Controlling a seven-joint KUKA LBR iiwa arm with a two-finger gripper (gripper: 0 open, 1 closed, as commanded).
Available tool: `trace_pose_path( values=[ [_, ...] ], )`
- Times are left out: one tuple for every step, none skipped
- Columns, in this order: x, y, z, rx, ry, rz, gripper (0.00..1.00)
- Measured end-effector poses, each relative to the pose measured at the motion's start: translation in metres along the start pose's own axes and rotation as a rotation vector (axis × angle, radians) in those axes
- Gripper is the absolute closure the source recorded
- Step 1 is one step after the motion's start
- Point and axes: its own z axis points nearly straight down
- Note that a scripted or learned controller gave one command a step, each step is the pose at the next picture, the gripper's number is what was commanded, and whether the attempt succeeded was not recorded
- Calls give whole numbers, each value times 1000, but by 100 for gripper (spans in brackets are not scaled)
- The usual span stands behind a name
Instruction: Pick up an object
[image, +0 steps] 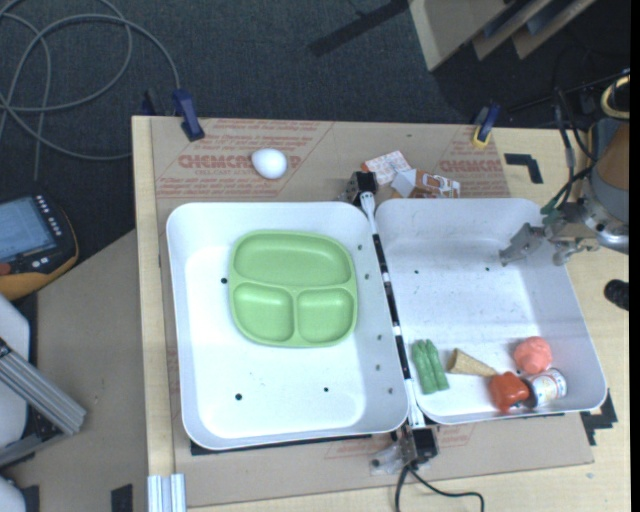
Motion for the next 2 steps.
trace_pose_path(
  values=[
    [5, -67, 74, 7, 11, -3, 0],
    [0, -120, 49, 5, 2, 3, 0]
  ],
)
